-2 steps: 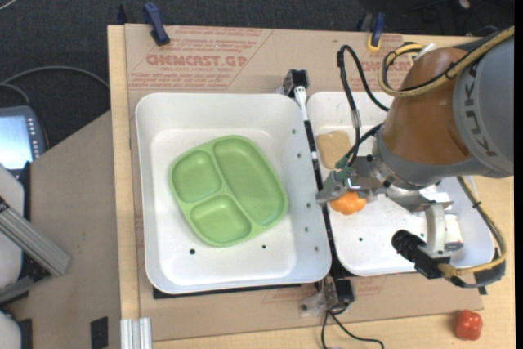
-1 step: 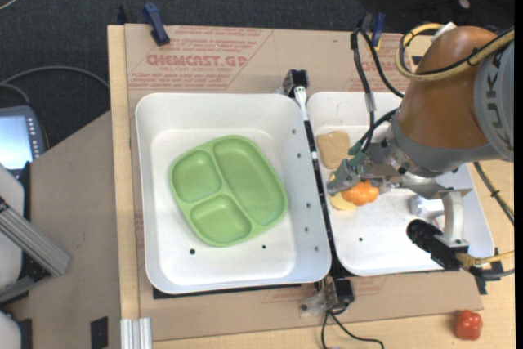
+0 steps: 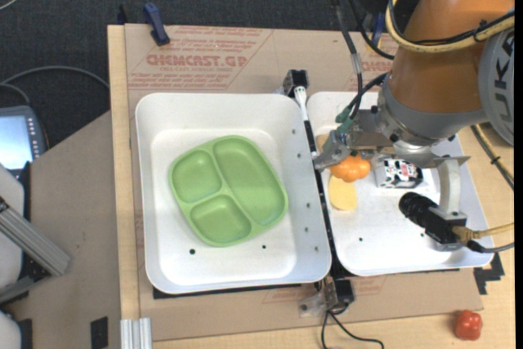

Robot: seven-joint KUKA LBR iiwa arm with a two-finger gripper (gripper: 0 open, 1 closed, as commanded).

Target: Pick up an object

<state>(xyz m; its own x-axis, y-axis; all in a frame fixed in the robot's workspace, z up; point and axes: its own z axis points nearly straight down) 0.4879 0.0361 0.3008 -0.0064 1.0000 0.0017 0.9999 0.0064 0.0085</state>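
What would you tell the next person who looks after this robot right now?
Gripper: low over the left side of the right bin, beside the orange object. I cannot tell whether it grips anything.
Right bin: the orange object, a pale yellow object next to it, and a small white printed thing.
Left bin: a green divided plate.
Done: nothing is visibly lifted.
Left: grasp one object and raise it.

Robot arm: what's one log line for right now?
arm over right bin | orange object beside pale yellow object | green divided plate in left bin | grasp unclear
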